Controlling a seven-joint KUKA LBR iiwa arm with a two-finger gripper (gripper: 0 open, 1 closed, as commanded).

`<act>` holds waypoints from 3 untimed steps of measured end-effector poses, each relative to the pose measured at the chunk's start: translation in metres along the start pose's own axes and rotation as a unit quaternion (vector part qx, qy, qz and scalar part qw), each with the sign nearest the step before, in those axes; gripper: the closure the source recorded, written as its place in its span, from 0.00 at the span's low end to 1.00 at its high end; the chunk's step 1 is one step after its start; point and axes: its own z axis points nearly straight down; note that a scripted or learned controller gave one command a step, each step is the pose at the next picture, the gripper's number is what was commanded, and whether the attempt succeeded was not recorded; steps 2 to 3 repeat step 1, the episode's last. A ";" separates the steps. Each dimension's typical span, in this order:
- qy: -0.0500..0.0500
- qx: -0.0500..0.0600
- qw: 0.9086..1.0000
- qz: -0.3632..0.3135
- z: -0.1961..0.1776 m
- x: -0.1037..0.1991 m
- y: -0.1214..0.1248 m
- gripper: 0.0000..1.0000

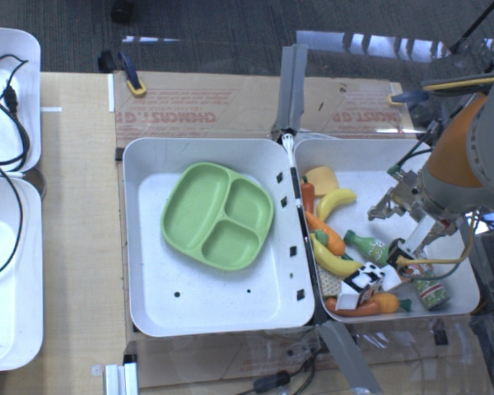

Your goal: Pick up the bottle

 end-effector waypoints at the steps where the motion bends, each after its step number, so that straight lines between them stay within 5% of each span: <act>1: -0.009 0.010 1.000 -0.022 0.015 0.014 0.061 0.00; 3: -0.009 0.010 1.000 -0.022 0.015 0.014 0.061 0.00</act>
